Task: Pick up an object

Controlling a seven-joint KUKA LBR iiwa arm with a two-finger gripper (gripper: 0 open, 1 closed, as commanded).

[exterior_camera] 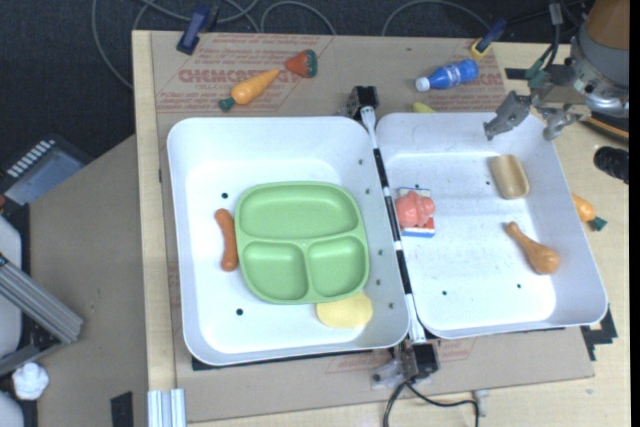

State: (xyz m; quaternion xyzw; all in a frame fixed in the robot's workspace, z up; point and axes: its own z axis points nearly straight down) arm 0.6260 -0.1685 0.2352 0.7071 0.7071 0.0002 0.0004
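Note:
My gripper [527, 120] hangs over the far right corner of the right bin [470, 315], open, with nothing between its fingers. Just below it in that bin lies a tan bread-like piece [509, 176]. A pink toy on a small white and blue packet [415, 212] sits by the bin's left wall. A tan drumstick [532, 249] lies toward the right wall. The left bin [200, 165] holds a green divided plate [300, 240], an orange sausage [227, 238] left of it and a yellow disc [344, 312] at its front edge.
On the bench behind the bins lie a toy carrot [262, 83], a blue bottle [448, 75] and a blue clip [195, 28]. A small orange item [585, 211] sits outside the right bin's right wall. Cables run across the dark floor beyond.

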